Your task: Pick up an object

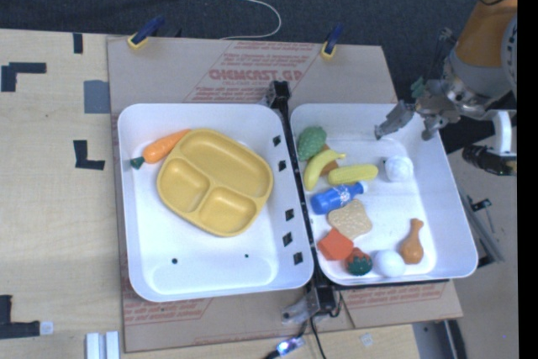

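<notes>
My gripper [406,129] hangs over the far right part of the right bin [445,189], open, with nothing between its fingers. Just below it in the bin lies a white ball [398,169]. Left of that are a yellow corn-like piece [353,174], a banana [314,166] and a green broccoli [311,139]. Nearer the front lie a blue bottle [336,198], a tan cracker [350,219], a red block [335,245], a dark green piece [360,263], a white egg [390,262] and a brown drumstick [411,241].
The left bin [202,265] holds a yellow divided plate [215,181] and an orange carrot [163,146] at its far left. A black divider with clips [289,181] runs between the bins. Cardboard lies under both bins.
</notes>
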Controlling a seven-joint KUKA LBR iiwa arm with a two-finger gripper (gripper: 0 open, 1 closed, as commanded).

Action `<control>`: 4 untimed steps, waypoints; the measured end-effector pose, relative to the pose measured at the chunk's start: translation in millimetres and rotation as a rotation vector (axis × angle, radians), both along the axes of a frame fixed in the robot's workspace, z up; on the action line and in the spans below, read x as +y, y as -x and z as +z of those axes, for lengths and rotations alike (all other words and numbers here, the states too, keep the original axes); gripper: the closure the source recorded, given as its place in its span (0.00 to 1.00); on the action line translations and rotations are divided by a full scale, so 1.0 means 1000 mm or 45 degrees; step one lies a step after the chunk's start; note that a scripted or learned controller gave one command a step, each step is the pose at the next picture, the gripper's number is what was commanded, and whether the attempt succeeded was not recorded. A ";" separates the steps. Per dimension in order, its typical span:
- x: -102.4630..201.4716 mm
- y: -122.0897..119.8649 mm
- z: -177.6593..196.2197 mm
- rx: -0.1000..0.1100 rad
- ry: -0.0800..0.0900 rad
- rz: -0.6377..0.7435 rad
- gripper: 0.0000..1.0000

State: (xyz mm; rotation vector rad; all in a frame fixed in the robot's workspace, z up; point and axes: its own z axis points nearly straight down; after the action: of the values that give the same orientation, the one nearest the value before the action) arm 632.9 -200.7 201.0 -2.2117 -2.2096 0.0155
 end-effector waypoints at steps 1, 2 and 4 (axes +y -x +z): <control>0.000 -0.003 0.008 -0.016 0.004 0.004 0.00; 0.003 -0.007 -0.040 -0.011 0.004 0.006 0.00; 0.008 -0.003 -0.121 -0.015 0.007 0.007 0.00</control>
State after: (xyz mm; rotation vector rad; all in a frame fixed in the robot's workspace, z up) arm 636.0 -192.3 79.7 -2.2144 -2.2241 0.0085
